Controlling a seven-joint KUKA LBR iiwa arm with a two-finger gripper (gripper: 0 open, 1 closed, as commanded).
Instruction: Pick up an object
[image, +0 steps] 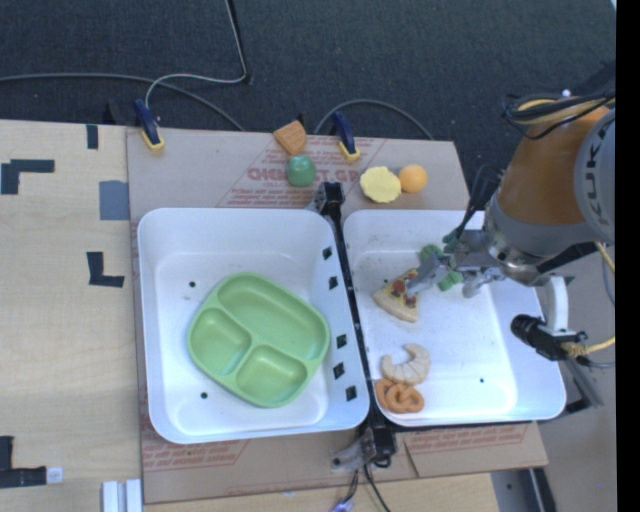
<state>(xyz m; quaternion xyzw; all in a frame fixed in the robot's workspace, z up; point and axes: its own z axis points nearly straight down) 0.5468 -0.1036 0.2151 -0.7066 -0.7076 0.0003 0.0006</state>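
In the right bin (520, 395) lie a pizza slice (398, 299), a pale croissant-shaped piece (406, 362) and an orange pretzel (402, 398). My gripper (440, 273) hangs low over the right bin's upper middle, just right of the pizza slice, fingers pointing left toward it. A small green piece (432, 252) sits by the fingers; whether it is part of the gripper or a held thing is unclear. The grey arm with its orange band (550, 170) comes in from the right.
The left bin (160, 330) holds a green divided plate (258, 337). Behind the bins on the cardboard lie an orange wedge (291, 136), a green ball (301, 171), a yellow lemon-like piece (380, 184) and a small orange ball (412, 178). Blue clamps and cables run along the back.
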